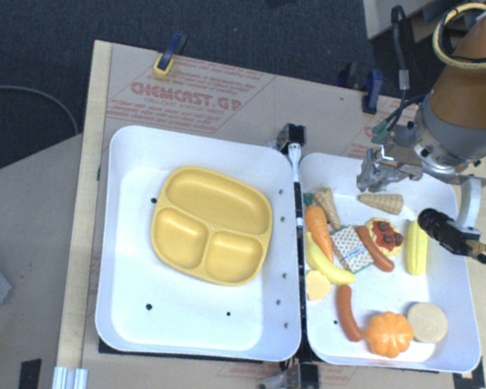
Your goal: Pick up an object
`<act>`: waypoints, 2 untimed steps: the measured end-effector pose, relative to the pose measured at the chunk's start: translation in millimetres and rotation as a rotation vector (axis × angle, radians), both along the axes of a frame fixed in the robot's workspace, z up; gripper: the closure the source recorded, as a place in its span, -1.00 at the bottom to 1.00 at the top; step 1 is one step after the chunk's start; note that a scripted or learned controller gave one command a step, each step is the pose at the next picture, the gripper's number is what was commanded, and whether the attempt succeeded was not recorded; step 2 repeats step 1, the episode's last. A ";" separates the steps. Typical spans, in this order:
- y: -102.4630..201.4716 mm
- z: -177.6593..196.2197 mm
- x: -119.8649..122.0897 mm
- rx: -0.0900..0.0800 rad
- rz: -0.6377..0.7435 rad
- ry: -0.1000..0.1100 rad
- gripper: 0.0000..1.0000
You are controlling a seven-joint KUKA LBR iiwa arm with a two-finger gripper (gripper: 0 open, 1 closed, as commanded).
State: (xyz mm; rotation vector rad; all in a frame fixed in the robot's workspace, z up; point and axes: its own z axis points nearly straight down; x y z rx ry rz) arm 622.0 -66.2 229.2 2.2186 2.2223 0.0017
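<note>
We see the table (196, 89), a brown board carrying two white bins side by side. The left bin (117, 288) holds a yellow divided plate (212, 225), which lies just left of the seam between the bins. The right bin (458, 317) holds a scatter of toy food. The grey arm (483, 81) with its orange band hangs over the far edge of the right bin, and its tool (376, 179) sits low at that bin's far side, just above a pale cone (380, 201); we cannot tell whether the tool is released or clenched, and we see nothing gripped in it. Within the right bin, a banana (328, 266) and a carrot (318, 231) lie near the seam, a hot dog (381, 243) sits near the middle, and a corn cob (416, 248) lies just beyond it, away from the seam. Toward the near edge of the right bin rest a small pumpkin (388, 333), a sausage (350, 312) and a round biscuit (426, 322).
</note>
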 end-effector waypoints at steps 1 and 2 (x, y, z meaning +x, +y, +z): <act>-5.4 5.8 -10.3 0.001 -0.002 0.003 1.00; -5.4 5.8 -10.3 0.001 -0.002 0.003 1.00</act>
